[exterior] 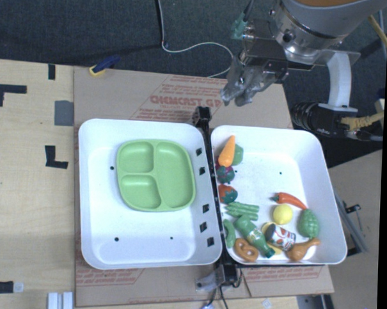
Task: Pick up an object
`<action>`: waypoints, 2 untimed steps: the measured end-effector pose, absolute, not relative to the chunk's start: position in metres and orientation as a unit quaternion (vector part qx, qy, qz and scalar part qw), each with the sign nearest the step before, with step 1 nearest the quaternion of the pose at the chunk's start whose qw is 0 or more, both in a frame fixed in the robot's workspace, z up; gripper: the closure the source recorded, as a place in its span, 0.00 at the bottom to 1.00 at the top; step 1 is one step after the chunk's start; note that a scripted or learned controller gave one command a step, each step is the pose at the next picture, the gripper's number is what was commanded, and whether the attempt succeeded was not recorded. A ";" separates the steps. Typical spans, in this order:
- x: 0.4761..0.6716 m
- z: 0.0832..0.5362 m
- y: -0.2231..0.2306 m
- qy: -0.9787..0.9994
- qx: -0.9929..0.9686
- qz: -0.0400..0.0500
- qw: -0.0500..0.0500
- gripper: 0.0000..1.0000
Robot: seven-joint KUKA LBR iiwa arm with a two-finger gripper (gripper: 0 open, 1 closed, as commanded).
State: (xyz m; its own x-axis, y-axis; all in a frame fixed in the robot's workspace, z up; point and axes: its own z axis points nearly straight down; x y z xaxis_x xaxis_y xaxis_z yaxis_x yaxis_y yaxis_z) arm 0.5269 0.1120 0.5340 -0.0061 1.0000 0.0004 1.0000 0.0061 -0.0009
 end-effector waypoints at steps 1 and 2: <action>0.480 0.299 0.098 -0.707 -0.707 0.009 0.006 1.00; 0.500 0.482 0.096 -0.708 -0.706 -0.008 -0.005 1.00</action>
State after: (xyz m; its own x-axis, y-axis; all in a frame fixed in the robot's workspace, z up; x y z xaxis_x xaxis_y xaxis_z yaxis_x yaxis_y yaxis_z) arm 0.5000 0.0959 0.4822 -0.0025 1.0000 0.0035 0.9998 0.0025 0.0186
